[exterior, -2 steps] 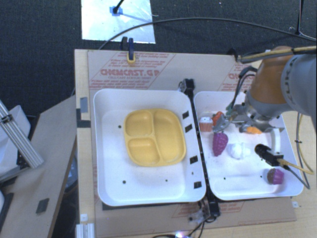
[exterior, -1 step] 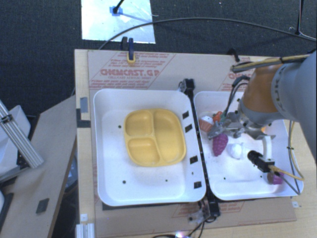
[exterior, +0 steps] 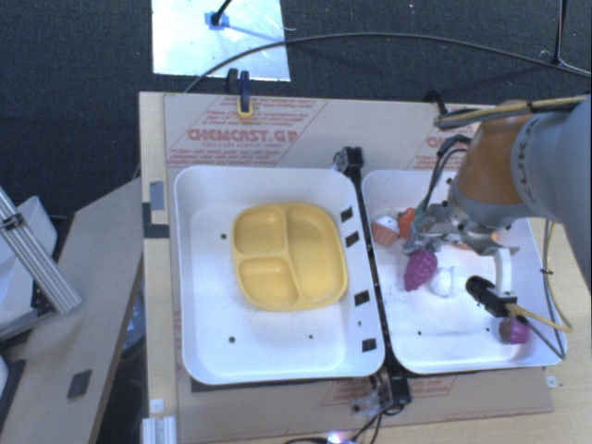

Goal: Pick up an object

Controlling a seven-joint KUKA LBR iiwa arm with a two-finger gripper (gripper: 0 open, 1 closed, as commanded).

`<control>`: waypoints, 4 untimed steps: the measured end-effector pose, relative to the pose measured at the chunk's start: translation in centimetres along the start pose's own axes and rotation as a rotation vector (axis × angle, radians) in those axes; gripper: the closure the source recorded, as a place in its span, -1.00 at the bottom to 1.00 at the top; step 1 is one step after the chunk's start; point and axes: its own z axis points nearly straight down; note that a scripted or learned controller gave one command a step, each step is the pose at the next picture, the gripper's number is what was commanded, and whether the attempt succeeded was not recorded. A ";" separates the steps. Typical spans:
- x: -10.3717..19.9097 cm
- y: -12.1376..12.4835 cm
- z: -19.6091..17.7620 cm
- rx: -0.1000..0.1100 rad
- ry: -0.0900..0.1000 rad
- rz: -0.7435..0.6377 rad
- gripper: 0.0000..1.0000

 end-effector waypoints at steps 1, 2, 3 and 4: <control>-0.3 -0.4 -4.4 -0.001 0.000 0.001 1.00; -0.3 -1.2 -9.7 -0.003 -0.001 0.000 1.00; -0.3 -1.0 -14.8 -0.005 -0.001 -0.004 1.00; 3.8 -1.8 -14.2 0.002 0.001 -0.007 1.00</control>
